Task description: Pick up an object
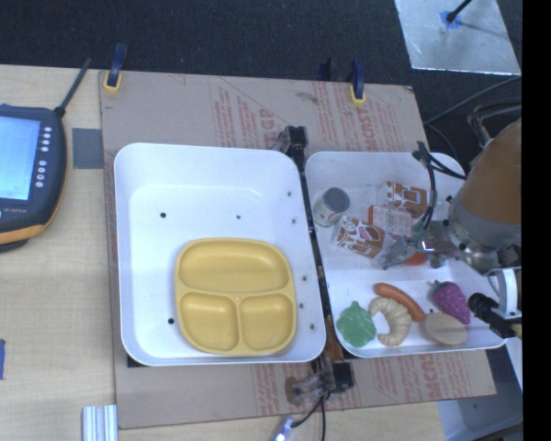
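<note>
Along the near edge of the right bin [383, 159] lie 5 small things in a loose row: a green leafy piece [355, 324] by the bin's inner wall, a pale curled piece [392, 320] touching it on its right, an orange-red sausage shape [399, 296] just behind that, a tan rounded piece [444, 330] further right, and a purple grape bunch [449, 299] just behind the tan one. Farther back in the same bin sit 2 printed red-and-white packets [362, 236] [403, 197] and a grey round cap [334, 200] near the dividing wall.

From the right, the arm's orange band [500, 177] and grey wrist hang over this bin. The gripper [406, 251] points left, low over the bin floor, its tip just right of the nearer packet and just behind the sausage shape; something small and red shows at its tip. Whether the fingers are apart or together cannot be told, nor whether anything is between them.

In the left bin [211, 168], a yellow 3-compartment tray [236, 295] lies flat toward the near side. A handheld control pendant [16, 173] rests on the bench at far left.
</note>
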### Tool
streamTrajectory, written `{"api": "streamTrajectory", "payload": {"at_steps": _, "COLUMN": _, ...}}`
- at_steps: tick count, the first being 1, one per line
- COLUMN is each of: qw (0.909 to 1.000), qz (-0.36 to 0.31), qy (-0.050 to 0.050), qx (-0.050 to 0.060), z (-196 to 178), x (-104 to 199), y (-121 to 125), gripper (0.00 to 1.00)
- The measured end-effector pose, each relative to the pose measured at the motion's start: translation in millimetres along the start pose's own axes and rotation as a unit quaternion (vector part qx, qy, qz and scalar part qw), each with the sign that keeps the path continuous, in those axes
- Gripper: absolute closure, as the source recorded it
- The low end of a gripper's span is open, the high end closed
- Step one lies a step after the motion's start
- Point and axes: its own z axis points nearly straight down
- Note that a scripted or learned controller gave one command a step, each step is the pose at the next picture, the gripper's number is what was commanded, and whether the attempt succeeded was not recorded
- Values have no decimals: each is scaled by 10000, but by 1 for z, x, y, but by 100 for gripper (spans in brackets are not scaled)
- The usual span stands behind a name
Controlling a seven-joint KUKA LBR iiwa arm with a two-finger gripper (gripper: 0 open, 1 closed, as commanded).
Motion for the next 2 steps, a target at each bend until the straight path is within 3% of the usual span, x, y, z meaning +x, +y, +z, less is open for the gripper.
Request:
{"api": "streamTrajectory", "payload": {"at_steps": 1, "qw": 10000, "qz": 7, "qy": -1, "qx": 15, "z": 0, "x": 25, "y": 60, "gripper": 0}}
{"api": "streamTrajectory", "payload": {"at_steps": 2, "qw": 10000, "qz": 11, "qy": -1, "qx": -8, "z": -52, "x": 12, "y": 121, "gripper": 0}}
